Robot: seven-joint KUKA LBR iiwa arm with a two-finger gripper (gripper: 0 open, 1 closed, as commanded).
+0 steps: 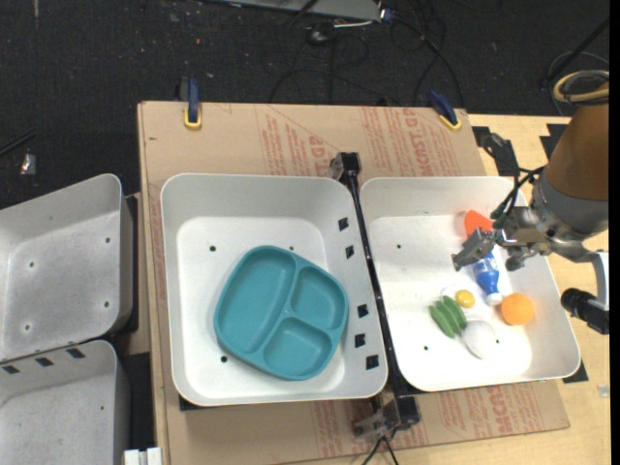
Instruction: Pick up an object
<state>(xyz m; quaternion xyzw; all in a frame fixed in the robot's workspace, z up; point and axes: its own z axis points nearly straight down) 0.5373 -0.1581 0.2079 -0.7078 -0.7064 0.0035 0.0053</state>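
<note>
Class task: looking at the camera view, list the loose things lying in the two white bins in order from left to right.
Teal divided plate → green vegetable-shaped toy → small yellow piece → white egg-shaped piece → orange ball. The blue-and-white item and red-orange piece under the gripper overlap these, so they are omitted.

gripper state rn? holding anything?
End effector: cannot be told; it hangs over the right bin, above the blue-and-white item, nothing visibly held.
</note>
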